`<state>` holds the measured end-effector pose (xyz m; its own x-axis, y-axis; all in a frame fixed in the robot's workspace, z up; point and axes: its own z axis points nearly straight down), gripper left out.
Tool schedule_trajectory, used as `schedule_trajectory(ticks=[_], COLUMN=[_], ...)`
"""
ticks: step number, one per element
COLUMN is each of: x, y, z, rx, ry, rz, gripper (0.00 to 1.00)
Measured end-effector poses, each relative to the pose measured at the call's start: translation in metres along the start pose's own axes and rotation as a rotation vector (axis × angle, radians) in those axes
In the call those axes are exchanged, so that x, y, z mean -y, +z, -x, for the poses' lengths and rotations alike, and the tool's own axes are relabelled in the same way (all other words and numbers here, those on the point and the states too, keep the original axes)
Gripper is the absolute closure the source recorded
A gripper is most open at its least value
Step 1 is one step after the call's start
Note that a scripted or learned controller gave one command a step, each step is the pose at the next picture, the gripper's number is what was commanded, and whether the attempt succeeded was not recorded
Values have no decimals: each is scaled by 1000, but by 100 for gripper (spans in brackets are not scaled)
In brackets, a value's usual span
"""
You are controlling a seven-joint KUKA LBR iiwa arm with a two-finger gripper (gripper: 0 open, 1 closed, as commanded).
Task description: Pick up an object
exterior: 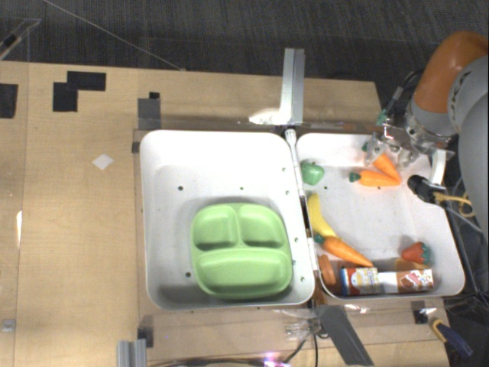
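Here, camera view: end effector (390, 150) sits low at the right bin's (451, 239) back edge, directly over two carrots (377, 174); can't tell if it grips one. Left bin (164, 205) holds a green tray (241, 248).

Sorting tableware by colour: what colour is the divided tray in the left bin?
Light green all over; the tray shows plainly in the camera view.

Your matt wooden table (76, 228), smooth white plastic bins (164, 205), glossy green plastic tray (241, 248), shiny plastic carrots (345, 251), brushed metal bracket (293, 86).
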<state>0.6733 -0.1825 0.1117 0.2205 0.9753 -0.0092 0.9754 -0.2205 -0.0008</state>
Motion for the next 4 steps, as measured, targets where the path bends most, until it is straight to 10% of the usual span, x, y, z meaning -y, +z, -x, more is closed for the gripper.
schedule_trajectory(ticks=[1,2,3,4], x=[72,72,97,140], y=[-118,-118,-156,-31], z=[-11,-11,11,18], rx=[-10,-10,-9,-10], ry=[-61,-60,59,12], rz=[5,4,2,-1], gripper=[100,0,0,0])
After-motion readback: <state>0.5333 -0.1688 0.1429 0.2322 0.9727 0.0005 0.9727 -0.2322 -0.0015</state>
